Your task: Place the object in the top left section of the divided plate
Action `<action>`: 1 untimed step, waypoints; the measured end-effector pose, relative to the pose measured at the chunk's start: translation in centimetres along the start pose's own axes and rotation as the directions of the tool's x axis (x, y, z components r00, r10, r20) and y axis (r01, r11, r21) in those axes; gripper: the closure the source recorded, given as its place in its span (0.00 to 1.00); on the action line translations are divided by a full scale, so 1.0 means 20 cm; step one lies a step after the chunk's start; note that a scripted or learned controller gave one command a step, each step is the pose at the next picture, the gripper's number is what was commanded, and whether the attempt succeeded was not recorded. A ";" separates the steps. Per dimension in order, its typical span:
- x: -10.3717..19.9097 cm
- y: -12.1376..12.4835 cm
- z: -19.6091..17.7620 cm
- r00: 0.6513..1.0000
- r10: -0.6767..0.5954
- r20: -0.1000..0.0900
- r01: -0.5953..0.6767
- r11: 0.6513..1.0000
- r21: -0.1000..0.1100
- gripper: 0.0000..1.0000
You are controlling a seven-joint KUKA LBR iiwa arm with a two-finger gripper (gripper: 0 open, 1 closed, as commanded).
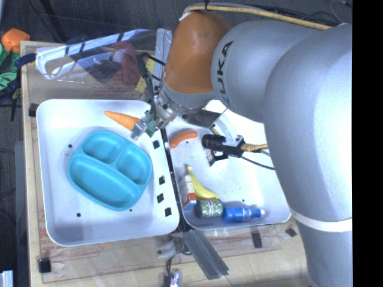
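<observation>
A blue divided plate [111,169] with three sections lies in the left bin [60,220]. An orange carrot [121,119] rests on the bin floor just beyond the plate's far edge, with its thin tip pointing left. My gripper [147,125] is at the carrot's thick right end, close to the wall between the bins. The arm above hides how the gripper meets the carrot. All three sections of the plate show bare blue.
The right bin [263,184] holds an orange sausage-shaped piece [182,137], a small sauce bottle [190,187], a banana [204,192], a green can [208,208] and a blue bottle [242,213]. The grey arm covers the right bin's far side. Clear plastic lies behind the left bin.
</observation>
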State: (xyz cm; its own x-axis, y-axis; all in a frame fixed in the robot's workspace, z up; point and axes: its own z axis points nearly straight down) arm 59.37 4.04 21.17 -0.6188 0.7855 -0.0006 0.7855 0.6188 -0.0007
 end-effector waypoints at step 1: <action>0.00 0.00 0.00 1.000 0.000 0.000 0.000 1.000 0.000 0.00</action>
State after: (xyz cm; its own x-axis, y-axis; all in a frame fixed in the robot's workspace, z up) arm 59.37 4.06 21.17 -0.6190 0.7854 -0.0006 0.7854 0.6190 -0.0006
